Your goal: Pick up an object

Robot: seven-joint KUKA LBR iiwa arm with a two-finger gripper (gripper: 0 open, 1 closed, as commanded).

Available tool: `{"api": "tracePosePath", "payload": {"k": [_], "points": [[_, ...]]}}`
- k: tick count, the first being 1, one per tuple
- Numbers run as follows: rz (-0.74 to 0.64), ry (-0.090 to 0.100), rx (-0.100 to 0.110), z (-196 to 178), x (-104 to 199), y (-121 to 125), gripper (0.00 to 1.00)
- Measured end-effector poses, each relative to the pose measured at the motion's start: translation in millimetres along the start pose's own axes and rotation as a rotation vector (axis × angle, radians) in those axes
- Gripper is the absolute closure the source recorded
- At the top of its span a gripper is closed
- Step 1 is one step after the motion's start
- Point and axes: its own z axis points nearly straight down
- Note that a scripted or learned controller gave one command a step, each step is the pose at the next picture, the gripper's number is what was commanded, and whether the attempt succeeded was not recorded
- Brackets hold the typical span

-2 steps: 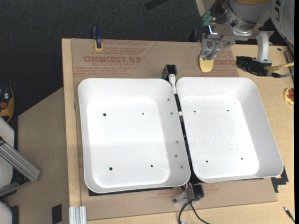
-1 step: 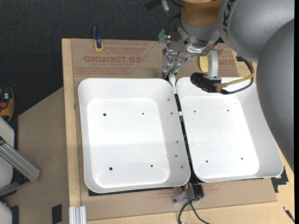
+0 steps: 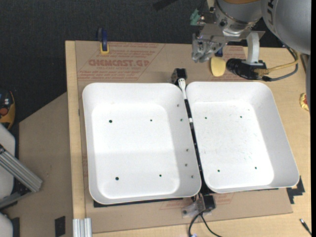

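Observation:
My gripper (image 3: 203,52) hangs high above the bench, past the far edge of the right bin (image 3: 276,132), near the top of the view. A small pale yellow oval thing (image 3: 217,66) shows just right of and below the gripper. Whether it is held or lies on the bench behind the bin, I cannot tell. The left bin (image 3: 91,132) and the right bin show only their white floors with a few small dark dots.
The bins sit side by side on a brown board (image 3: 123,58), joined by a black strip (image 3: 190,127). A blue and yellow clamp (image 3: 103,40) stands at the board's far left corner. Metal rails (image 3: 19,174) lie off the left side.

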Motion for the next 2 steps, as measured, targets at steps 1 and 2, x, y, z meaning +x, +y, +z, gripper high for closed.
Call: {"api": "tracePosePath", "payload": {"k": [1,2], "points": [[-0.003,0.001,0.013,75.7,26.1,-2.1,1.00],[0.002,-0.001,0.000,18.1,-17.5,0.0,1.00]]}}
